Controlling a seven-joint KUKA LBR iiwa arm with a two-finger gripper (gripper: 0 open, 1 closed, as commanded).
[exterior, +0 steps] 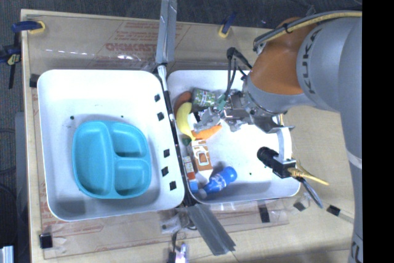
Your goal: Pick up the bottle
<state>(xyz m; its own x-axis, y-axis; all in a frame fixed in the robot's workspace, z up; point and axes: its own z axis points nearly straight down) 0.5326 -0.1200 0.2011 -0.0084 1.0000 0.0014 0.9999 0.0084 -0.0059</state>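
The blue bottle lies on its side near the front wall of the right bin, its cap pointing right. My gripper hangs over the back left of that bin, above a pile of items and well behind the bottle. The wrist and grey arm reach in from the right and cover part of the bin floor.
Beneath the gripper lie a yellow banana, an orange carrot-like piece and a green-labelled container. A small printed box sits just behind the bottle. The left bin holds a blue divided tray.
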